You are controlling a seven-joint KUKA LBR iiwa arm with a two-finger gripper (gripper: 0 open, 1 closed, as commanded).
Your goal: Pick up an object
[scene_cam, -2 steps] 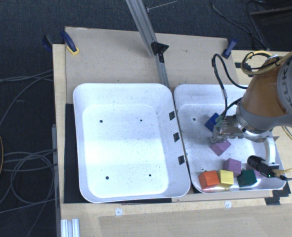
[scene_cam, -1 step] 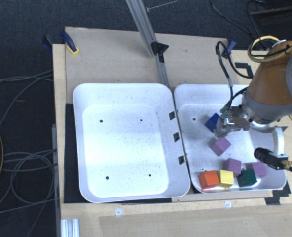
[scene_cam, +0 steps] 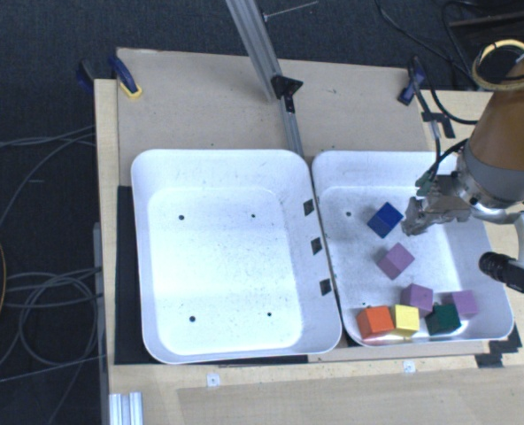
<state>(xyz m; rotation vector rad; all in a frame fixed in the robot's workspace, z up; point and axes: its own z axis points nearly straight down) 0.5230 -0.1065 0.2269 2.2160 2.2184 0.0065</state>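
Observation:
Several small blocks lie in the right bin [scene_cam: 350, 184]. A blue block [scene_cam: 385, 220] sits near the bin's middle, with a purple block [scene_cam: 395, 260] just below it. Along the front edge are an orange block [scene_cam: 376, 320], a yellow block [scene_cam: 406, 319], a dark green block [scene_cam: 442, 319] and two more purple blocks [scene_cam: 417, 296] [scene_cam: 465, 304]. My gripper [scene_cam: 416, 222] hangs over the right bin, just right of the blue block. No block shows between its fingers.
The left bin [scene_cam: 218, 255] lies beside the right one, divided by black clips [scene_cam: 315, 244]. A slanted metal pole [scene_cam: 260, 42] crosses the back of the bench. Blue clamps [scene_cam: 125, 75] [scene_cam: 412, 85] grip the rear corners. Cables trail on the floor at left.

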